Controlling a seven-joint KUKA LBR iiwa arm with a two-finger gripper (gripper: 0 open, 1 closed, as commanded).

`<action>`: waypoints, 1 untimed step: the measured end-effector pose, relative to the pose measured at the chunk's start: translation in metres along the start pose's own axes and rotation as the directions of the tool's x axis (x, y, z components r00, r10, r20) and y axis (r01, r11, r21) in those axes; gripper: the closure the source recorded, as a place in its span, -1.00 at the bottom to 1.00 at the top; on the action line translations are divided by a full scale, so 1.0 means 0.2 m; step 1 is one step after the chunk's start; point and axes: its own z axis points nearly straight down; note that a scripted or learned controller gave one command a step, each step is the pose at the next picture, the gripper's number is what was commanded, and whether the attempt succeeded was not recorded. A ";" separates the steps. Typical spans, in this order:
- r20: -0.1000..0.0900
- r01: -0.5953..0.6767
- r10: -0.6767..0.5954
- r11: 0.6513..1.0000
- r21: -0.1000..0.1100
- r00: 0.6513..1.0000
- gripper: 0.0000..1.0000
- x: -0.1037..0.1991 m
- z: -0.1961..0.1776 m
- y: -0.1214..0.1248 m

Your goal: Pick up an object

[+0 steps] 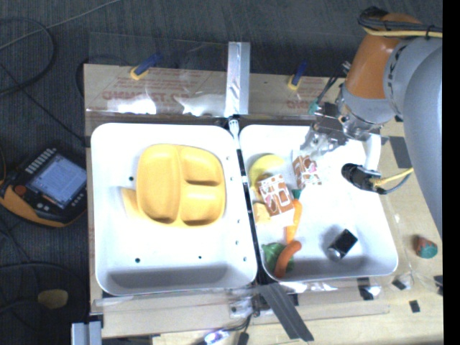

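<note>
Gripper (321,144): over right bin's (374,214) far edge; finger spread cannot be told; nothing seen gripped. Patterned packet (306,169): just below gripper. Second packet (276,195), yellow ball (263,167), carrot (286,255), black cylinder (343,243): within right bin.

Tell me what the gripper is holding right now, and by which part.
It cannot be told. The gripper hangs over the right bin, close above a small patterned packet, but this slanted view does not show whether the packet is actually in its grasp.
</note>
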 end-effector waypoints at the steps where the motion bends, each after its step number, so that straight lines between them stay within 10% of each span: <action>1: 0.003 0.231 -0.231 0.973 -0.024 0.973 1.00 -0.10 0.35 0.05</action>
